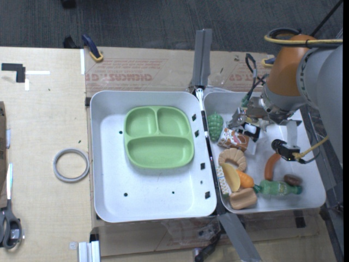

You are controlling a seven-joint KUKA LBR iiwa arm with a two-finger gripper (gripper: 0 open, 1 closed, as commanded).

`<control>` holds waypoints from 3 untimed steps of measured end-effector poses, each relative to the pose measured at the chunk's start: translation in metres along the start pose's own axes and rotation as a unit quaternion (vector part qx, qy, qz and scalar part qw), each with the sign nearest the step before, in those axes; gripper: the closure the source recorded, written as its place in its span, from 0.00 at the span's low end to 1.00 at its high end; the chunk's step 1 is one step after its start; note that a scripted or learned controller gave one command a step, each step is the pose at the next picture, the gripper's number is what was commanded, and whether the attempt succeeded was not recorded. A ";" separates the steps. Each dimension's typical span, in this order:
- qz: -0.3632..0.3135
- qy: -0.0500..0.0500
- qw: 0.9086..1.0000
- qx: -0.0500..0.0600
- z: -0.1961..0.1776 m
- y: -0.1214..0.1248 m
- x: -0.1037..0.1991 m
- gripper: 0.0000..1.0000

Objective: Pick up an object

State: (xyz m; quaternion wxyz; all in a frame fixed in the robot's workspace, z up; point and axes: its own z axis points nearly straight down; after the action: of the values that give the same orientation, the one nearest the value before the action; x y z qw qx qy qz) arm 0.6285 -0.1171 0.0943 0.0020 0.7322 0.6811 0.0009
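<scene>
Grey KUKA arm with orange band [294,64] reaches over the right white bin [311,198]. Left white bin [103,162] holds a green three-compartment plastic tray [159,137], well left of the gripper. Gripper [244,123] hangs low over the right bin; whether it is released or clenched, cannot tell. Just below-left of the gripper: brown-and-white snack packet [234,140]. Left of the gripper: green knobbly toy [215,125]. Below the gripper, further off: tan croissant-shaped toy [233,158], orange sausage toy [271,166], green bottle [277,188].
</scene>
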 end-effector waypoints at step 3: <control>-0.051 0.001 0.999 0.002 0.002 -0.048 -0.063 0.00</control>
State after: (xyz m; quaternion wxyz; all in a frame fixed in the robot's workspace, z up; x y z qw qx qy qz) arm 0.5763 -0.1761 0.0917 0.0003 0.6965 0.7175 0.0000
